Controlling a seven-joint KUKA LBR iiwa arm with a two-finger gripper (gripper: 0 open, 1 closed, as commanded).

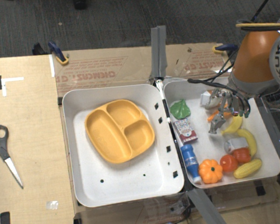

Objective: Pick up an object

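My gripper hangs low over the upper middle of the right bin, under the grey and orange wrist. Just below and right of it lie a yellow banana and a smaller yellow piece. A small orange item sits right at the gripper; whether it is held I cannot tell. Along the bin's left side lie a green pepper, a small carton and a blue bottle. An orange pumpkin, a tomato and a yellow vegetable line the front.
The left bin holds a yellow divided plate. Scissors lie on the wooden bench at far left. A grey post stands behind the seam between the bins. Cables trail from the wrist over the right bin's back edge.
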